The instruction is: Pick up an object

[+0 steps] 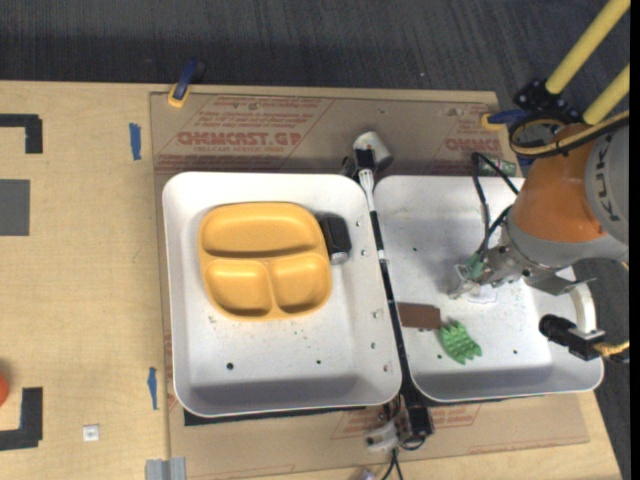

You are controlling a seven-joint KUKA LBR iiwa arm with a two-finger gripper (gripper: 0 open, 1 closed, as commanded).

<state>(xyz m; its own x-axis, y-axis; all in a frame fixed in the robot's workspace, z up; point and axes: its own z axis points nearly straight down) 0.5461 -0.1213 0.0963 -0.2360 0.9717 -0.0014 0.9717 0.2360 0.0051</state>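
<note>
we see open white floor around the yellow three-compartment plastic tray (265, 258) in the left shallow white bin (190, 368). right of it, a small green ridged block (460, 341) lies in the right white bin (500, 383), below the gripper (478, 276), whose grip we cannot tell.

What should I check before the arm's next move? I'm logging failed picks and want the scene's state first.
1. Claw over the right bin: ok, it sits low near the bin's middle.
2. Object between the claw's tips: cannot tell, the wrist hides them.
3. Nearest target in reach: ok, the green ridged piece lies just below-left of the claw, apart from it.
4. Brown flat piece position: not ok, it lies against the divider wall, awkward for a grasp.
5. Yellow divided tray in the left bin: ok, it lies flat, beside a black block.
</note>
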